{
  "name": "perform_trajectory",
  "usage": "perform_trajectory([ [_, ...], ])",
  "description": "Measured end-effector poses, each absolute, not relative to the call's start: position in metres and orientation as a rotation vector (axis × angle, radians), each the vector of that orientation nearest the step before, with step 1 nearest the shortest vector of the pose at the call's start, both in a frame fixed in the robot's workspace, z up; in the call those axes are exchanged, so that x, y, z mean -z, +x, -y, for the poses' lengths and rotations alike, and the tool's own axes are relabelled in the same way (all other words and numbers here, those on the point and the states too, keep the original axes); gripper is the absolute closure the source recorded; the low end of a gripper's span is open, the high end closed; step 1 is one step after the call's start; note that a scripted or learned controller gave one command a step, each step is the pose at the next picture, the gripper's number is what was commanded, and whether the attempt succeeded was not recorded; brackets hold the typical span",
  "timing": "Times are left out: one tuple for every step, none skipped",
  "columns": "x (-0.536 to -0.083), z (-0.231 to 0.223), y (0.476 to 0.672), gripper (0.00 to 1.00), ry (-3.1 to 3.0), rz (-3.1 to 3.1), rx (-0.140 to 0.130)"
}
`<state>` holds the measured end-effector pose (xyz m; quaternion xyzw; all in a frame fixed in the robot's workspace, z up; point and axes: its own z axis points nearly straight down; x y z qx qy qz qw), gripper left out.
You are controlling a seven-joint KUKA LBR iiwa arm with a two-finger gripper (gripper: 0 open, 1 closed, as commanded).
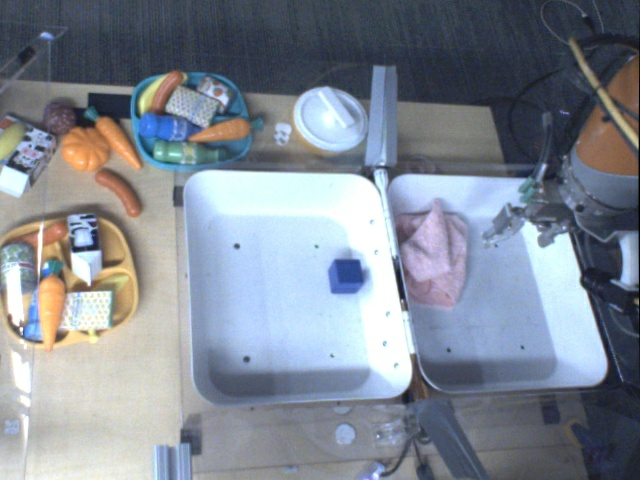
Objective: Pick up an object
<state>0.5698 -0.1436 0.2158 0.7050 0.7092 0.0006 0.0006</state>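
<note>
Camera view: pink cloth (434,253) lies near, left of the tool (512,223).

One fixed camera, high above my desk (120,388), looking down at a slant.

It faces the desk from the near long edge, so the dark carpet (300,18) lies at the top of the view, beyond the left bin (200,268). I take that left bin as my landmark: it sits close to the middle of the view, with the right bin (570,358) touching its right side and running toward the edge where my arm (600,148) reaches in. Left of the left bin the view takes in a strip of bare desk out to its far end. The camera stands far enough off that both bins fit whole, yet near enough that small marks on the left bin's floor show.
</note>
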Motion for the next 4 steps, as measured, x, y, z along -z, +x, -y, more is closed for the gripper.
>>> perform_trajectory([
  [-0.097,0.129,0.608,0.0,2.081,-2.343,-0.009],
  [-0.093,0.103,0.581,0.0,1.904,-2.474,-0.016],
  [-0.091,0.125,0.624,0.0,1.845,-2.525,-0.014],
  [-0.092,0.106,0.567,0.0,1.765,-2.579,-0.014],
])
